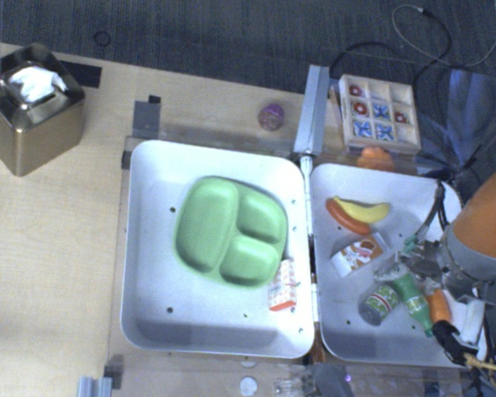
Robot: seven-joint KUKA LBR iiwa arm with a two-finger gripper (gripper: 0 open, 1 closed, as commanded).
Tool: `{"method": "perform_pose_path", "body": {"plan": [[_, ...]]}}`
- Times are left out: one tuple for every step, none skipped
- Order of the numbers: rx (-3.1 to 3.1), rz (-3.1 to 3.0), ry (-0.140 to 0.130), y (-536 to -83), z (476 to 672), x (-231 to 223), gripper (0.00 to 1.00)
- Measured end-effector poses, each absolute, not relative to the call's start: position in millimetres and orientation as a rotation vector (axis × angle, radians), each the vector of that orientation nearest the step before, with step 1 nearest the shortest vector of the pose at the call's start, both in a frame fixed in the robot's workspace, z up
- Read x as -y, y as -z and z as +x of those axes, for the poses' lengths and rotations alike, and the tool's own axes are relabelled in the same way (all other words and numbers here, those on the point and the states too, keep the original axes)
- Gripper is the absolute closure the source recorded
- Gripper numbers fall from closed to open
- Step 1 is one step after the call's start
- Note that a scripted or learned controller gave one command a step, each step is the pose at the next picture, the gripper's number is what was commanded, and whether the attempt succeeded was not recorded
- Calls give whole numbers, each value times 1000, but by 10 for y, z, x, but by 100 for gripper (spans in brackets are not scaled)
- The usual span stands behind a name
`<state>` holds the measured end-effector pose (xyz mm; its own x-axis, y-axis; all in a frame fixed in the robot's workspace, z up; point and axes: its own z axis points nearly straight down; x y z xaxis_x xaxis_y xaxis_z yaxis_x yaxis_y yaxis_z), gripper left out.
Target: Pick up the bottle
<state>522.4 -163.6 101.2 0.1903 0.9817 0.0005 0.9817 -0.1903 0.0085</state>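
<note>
A small green bottle (414, 298) lies in the right bin (339, 333), near its front right. A dark green round can (380, 304) touches its left side. My gripper (417, 260) hangs at the end of the grey arm with the orange band (495, 212), just above and behind the bottle. The wrist hides part of what lies beneath it, and I cannot see anything held.
The right bin also holds a banana (364, 210) on a red sausage (345, 218), a small white and red carton (355, 254) and an orange carrot (441, 308). A green divided tray (231, 229) and a packet (284, 286) lie in the left bin (142, 306).
</note>
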Motion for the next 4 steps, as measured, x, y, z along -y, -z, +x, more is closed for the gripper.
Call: {"method": "perform_pose_path", "body": {"plan": [[-1995,2414,-16,-1122,5248,1625,100],[-1995,2414,-16,-1123,5248,1625,0],[-2204,2222,-15,-899,4924,1678,0],[-2198,2214,-23,-1025,4960,1679,100]]}}
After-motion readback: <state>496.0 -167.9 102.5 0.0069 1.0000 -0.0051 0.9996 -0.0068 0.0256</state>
